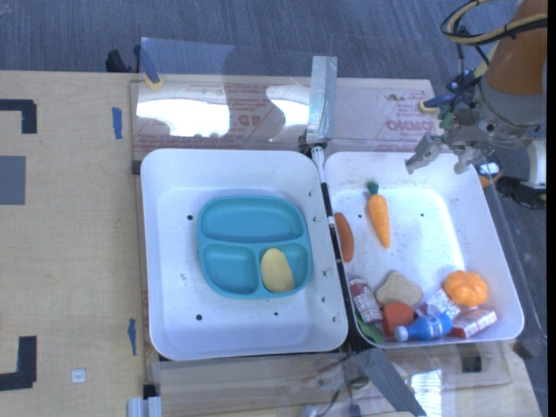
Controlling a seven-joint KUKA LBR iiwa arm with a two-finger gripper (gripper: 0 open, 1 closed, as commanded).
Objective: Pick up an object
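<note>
My gripper (440, 157) hangs over the far right corner of the right bin (432, 237), its two fingers spread apart with nothing between them. An orange carrot (378, 219) with a green top lies below and left of it, apart from it. A reddish sausage (345, 235) lies by the bin's left wall. Piled at the bin's near end are a bread slice (398, 288), an orange fruit (466, 287), a small can (365, 301), a blue bottle (423, 327), a round red piece (399, 313) and a red-and-white packet (474, 322).
The left bin (165, 233) holds a teal divided plate (248, 224) with a yellow oval object (277, 270) in its near right compartment. A clear panel (226, 111) and a metal post (321, 94) stand behind the bins. Cables (473, 11) loop above the arm.
</note>
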